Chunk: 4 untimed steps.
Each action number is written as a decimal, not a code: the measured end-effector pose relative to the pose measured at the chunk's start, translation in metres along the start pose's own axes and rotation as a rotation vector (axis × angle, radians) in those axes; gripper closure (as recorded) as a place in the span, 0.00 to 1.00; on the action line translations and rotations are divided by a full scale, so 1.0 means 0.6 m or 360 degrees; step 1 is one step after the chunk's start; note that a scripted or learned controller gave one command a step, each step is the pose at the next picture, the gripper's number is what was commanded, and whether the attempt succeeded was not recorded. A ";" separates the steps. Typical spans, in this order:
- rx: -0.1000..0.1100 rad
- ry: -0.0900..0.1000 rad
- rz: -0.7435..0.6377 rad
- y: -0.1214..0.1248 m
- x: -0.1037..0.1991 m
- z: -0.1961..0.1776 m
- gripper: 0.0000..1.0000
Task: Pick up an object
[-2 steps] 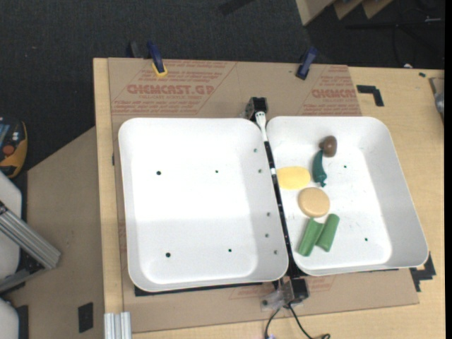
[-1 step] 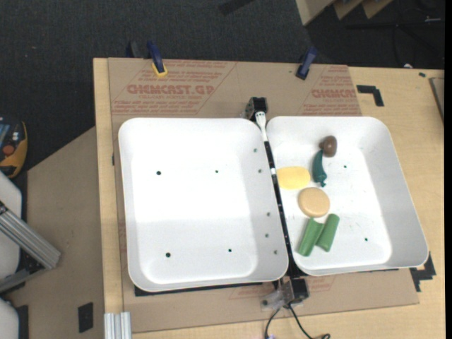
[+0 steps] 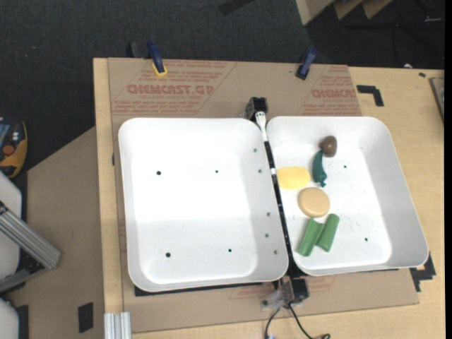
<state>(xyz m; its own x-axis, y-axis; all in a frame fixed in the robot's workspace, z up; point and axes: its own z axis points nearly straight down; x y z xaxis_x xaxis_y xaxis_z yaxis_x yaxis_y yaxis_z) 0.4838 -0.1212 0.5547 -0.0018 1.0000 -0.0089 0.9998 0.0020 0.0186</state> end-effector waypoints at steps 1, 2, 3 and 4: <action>-0.0008 -0.0003 -0.0001 0.001 0.000 -0.018 1.00; -0.0006 -0.0003 0.0000 0.001 0.000 -0.018 0.00; -0.0015 -0.0007 -0.0001 0.003 -0.001 -0.037 1.00; -0.0013 -0.0006 -0.0001 0.003 -0.001 -0.036 0.00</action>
<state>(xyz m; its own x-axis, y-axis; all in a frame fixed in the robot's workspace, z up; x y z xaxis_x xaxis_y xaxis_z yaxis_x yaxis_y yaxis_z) 0.4851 -0.1213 0.5762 -0.0023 0.9999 -0.0126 0.9996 0.0026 0.0266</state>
